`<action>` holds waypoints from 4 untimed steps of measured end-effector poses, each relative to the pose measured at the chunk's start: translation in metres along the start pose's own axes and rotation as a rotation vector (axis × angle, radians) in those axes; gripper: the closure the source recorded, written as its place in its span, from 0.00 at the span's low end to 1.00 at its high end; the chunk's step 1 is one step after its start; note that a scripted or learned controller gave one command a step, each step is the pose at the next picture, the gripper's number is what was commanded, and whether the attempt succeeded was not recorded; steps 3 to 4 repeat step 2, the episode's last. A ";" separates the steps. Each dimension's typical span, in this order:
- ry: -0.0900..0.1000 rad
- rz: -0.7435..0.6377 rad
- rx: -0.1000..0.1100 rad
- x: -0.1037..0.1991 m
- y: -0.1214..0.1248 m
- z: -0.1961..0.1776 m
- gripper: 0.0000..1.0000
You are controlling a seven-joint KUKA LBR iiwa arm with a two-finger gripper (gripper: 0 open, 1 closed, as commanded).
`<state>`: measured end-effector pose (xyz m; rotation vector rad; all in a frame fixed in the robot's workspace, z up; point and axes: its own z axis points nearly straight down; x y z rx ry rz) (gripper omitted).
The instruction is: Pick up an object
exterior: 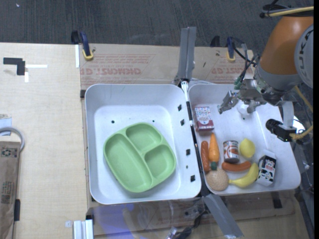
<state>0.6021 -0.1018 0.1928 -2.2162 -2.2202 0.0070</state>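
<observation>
From above, the end effector (238, 99) hangs over the far part of the right bin (284, 183), fingers spread and holding nothing. Near that bin's front edge lie a banana (245, 178), lemon (247, 147), can (230, 150), carrot (214, 148), bread roll (218, 180) and small milk carton (267, 170). The left bin (94, 133) holds a green divided plate (140, 157).

Pale wooden bench (45, 123), two white bins (92, 148) side by side, brown cardboard sheet (134, 66) behind

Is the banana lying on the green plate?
No, the banana lies in the right bin beside the other food, apart from the green plate.
</observation>
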 end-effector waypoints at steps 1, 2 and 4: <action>0.001 -0.058 0.000 -0.022 -0.100 0.060 0.00; -0.008 0.024 -0.038 -0.011 -0.095 0.086 0.00; -0.008 0.024 -0.038 -0.011 -0.095 0.086 0.00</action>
